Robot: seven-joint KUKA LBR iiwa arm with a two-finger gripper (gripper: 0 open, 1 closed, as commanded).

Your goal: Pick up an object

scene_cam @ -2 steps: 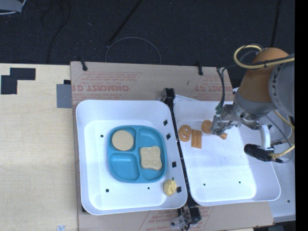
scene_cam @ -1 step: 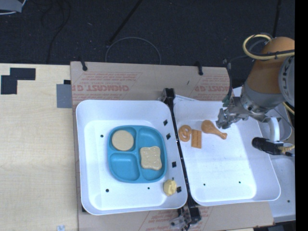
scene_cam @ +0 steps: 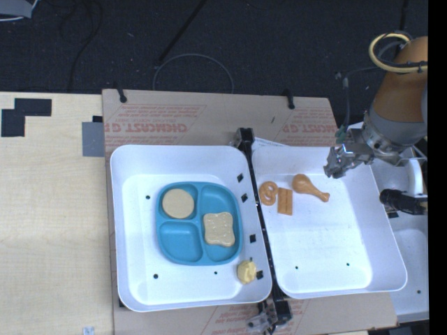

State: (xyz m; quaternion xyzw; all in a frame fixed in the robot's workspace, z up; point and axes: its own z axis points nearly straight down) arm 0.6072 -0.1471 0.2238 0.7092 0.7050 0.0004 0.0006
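In the right bin (scene_cam: 363,274) lie three tan toy foods: a drumstick (scene_cam: 309,186), a pretzel (scene_cam: 268,192) and a small orange block (scene_cam: 285,202). My gripper (scene_cam: 336,165) hangs over the bin's upper right part, just right of the drumstick and above it. Nothing shows between its fingers. The left bin (scene_cam: 133,285) holds a blue divided tray (scene_cam: 183,246) with a round cracker (scene_cam: 177,202) and a slice of toast (scene_cam: 218,229) in it. A yellowish lump (scene_cam: 246,271) sits by that bin's lower right corner.
Cardboard (scene_cam: 209,121) lies under both bins. A black clip (scene_cam: 245,137) marks the rim between them at the top. The grey arm with its orange band (scene_cam: 404,89) enters from the upper right. Light wooden bench (scene_cam: 49,222) spreads to the left.
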